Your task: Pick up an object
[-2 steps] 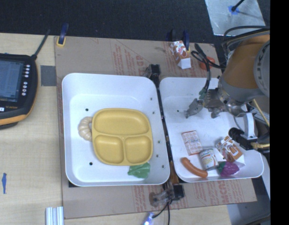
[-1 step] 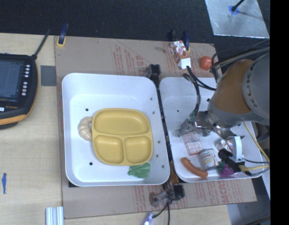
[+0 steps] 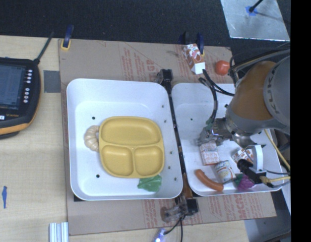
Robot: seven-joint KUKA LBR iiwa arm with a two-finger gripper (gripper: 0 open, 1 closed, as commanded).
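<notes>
My gripper (image 3: 210, 136) is low over the right bin (image 3: 195, 102), near its middle, under the grey and orange arm (image 3: 256, 100). Just below it lies a small pink and white packet (image 3: 210, 155), close to or touching the gripper tips. Further toward the front of the bin lie a small can (image 3: 224, 171), a red-orange sausage (image 3: 209, 181), a purple item (image 3: 245, 182) and a white cup-like item (image 3: 252, 157). The arm hides the bin's right part.
The left bin (image 3: 79, 100) holds a yellow divided plate (image 3: 131, 146), a beige pastry (image 3: 91, 137) and a green item (image 3: 150, 183). A small carton (image 3: 193, 56) and a red ball (image 3: 222, 67) lie behind the right bin. A teach pendant (image 3: 11, 95) sits far left.
</notes>
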